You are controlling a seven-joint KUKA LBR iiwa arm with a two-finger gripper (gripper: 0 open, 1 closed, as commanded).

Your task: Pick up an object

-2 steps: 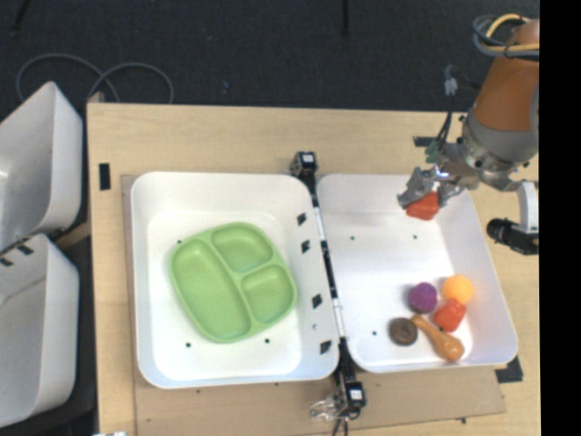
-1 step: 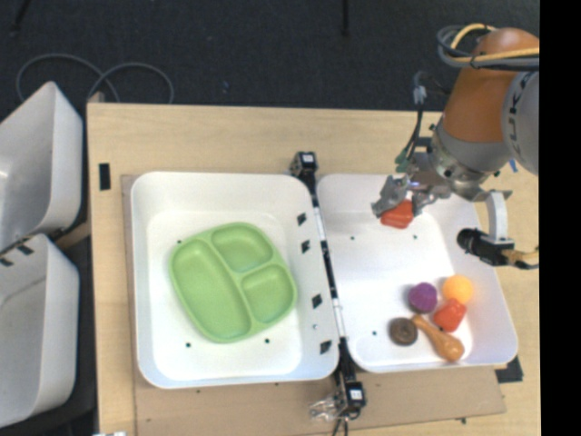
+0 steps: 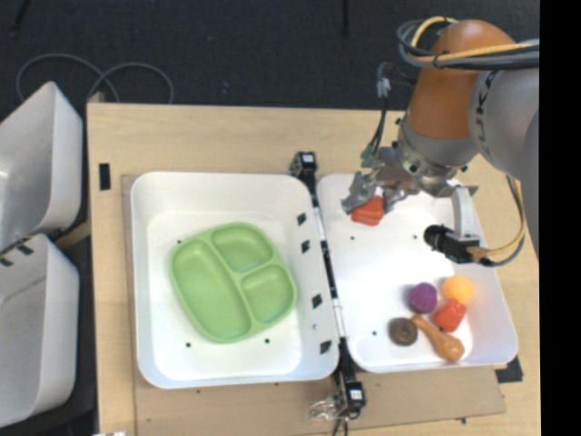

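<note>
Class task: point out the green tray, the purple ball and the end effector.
Green tray point(image 3: 233, 282), camera view, central divider.
Purple ball point(image 3: 422, 296), camera view, its top.
End effector point(image 3: 372, 200), camera view, between fingertips.

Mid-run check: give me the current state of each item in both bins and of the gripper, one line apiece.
gripper: low over the right bin's far left corner, right at the orange-red piece; grasp cannot be confirmed.
orange-red piece: beneath the gripper, partly covered.
green divided plate: flat in the left bin, right way up.
purple ball: resting in the right bin.
yellow-orange ball: resting beside the purple ball.
red piece: resting below the yellow-orange ball.
brown piece: resting on the floor.
tan stick-shaped item: lying flat.
</note>
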